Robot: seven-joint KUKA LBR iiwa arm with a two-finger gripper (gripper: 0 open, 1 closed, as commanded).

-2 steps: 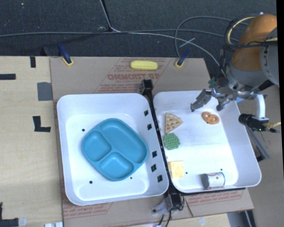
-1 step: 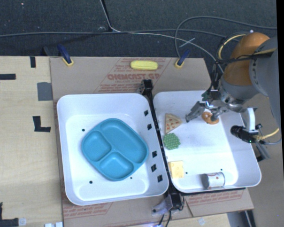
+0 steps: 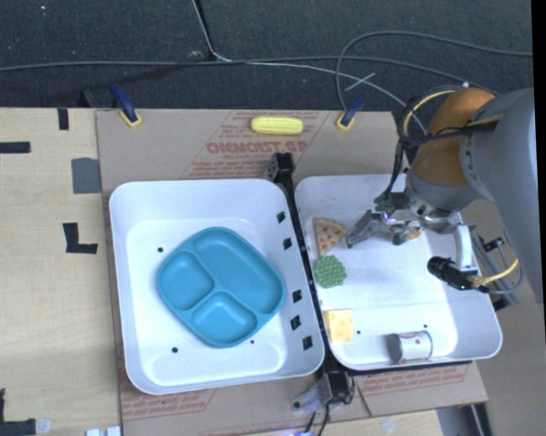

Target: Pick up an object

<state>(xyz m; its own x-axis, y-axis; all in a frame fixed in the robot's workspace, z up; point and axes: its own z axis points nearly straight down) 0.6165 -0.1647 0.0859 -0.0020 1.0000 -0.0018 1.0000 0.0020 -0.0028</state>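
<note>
Four objects in right bin, gripper over its upper part

Four small things sit in the right bin [image 3: 468,335]: tan wedge [image 3: 329,232] with a speckled face near the top-left corner, close to the divider; green bumpy ball [image 3: 330,271] just below it, nearly touching; flat yellow square [image 3: 340,325] further down by the left wall; short grey-white cylinder [image 3: 410,346] lying on its side near the bottom edge.

Left bin [image 3: 133,210] carries a blue three-compartment tray [image 3: 220,285], tilted diagonally.

Arm comes in from the right, orange band above the wrist, wrist bent down over the upper part of the right bin. Gripper [image 3: 371,222] points left toward the tan wedge, near it but apart. Fingers [image 3: 360,235] look spread and released, nothing between them.

Yellow banana-shaped object [image 3: 276,125] lies on the cardboard sheet [image 3: 188,144] on the desk, above the bins.
</note>
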